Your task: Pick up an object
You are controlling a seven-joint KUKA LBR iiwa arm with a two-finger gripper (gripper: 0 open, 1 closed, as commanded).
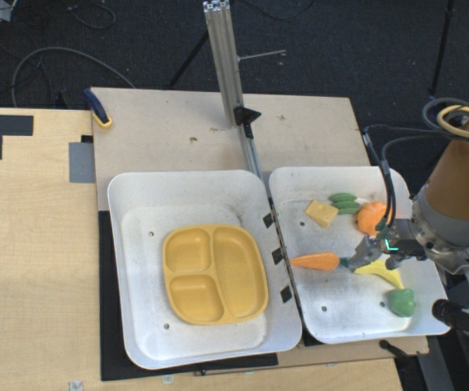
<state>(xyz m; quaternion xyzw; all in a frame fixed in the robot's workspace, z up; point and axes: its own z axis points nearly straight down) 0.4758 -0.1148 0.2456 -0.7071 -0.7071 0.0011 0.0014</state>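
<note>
- The two-finger gripper (363, 257) hangs low in the right white bin (332, 316); whether its jaws are parted, I cannot tell.
- An orange plastic carrot (314, 261) lies just left of the jaws.
- A yellow plastic banana (385, 274) lies just below-right of them.
- A green round toy (401, 301) sits farther below-right.

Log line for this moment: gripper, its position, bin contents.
gripper: low in right bin, fingers unclear | nearby: carrot, banana | left bin: yellow tray | grasp: unconfirmed
</note>
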